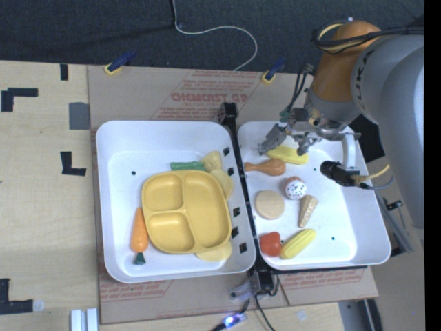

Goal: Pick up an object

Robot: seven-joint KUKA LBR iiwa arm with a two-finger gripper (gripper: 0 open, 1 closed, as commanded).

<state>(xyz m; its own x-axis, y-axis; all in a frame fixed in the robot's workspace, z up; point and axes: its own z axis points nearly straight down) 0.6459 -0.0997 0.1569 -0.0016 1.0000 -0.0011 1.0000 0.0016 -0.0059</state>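
Note:
My gripper point(286, 142) hangs low over the back of the right bin point(358, 243), its two grey fingers spread open. A yellow banana-like piece point(288, 156) lies just in front of and below the fingertips; nothing is held between them. Also in this bin are a brown drumstick point(266, 167), a white ball with red spots point(295, 188), a round beige bun point(269, 204), a small cone point(306, 210), a red piece point(270, 243) and a yellow corn cob point(299, 242).
The left bin point(114, 185) holds a yellow divided plate point(186, 209), an orange carrot point(139, 232) at its left, and a green piece point(186, 165) behind it. The arm's orange band point(337, 74) and grey body loom over the right bin's far right side.

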